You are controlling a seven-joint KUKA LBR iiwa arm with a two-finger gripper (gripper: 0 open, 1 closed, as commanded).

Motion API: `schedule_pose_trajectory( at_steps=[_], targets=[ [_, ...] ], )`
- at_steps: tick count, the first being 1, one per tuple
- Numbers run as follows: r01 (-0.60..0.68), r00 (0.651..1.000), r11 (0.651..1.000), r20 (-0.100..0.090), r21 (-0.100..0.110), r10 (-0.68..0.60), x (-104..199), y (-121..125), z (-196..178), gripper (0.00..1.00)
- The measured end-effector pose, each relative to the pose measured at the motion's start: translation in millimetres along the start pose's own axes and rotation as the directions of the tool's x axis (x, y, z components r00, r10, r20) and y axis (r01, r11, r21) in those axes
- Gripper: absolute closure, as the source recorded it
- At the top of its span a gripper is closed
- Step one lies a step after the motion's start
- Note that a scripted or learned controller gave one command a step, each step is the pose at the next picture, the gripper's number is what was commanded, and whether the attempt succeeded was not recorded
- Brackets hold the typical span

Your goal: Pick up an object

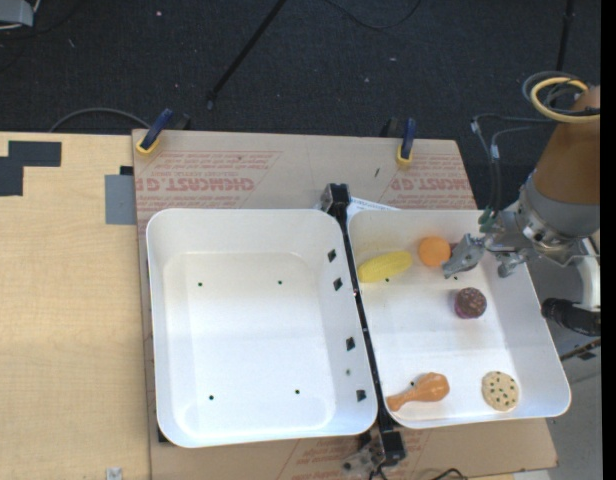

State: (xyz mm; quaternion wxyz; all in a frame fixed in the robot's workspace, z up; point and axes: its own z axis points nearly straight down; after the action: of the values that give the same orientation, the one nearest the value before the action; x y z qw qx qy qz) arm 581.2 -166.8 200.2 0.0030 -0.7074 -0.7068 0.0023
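Note:
The right bin holds a yellow oblong piece, an orange ball, a dark purple round piece, an orange drumstick-shaped piece and a speckled cookie. My gripper hangs over the bin's upper right part, just right of the orange ball and above the purple piece. Its fingers stand open, with nothing between them.
The left bin lies beside the right one, with a black divider between them. Both rest on a cardboard sheet held by two clamps. A wooden bench top spreads to the left.

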Motion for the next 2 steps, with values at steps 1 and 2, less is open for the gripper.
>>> schedule_pose_trajectory(
  at_steps=[1,2],
  targets=[
    [0.001,1.0,1.0,0.001,-0.007,-0.001,0,2,-4,0.0],
    [0.002,1.0,1.0,0.0,-0.003,-0.002,8,-5,50,0.0]
  ],
)
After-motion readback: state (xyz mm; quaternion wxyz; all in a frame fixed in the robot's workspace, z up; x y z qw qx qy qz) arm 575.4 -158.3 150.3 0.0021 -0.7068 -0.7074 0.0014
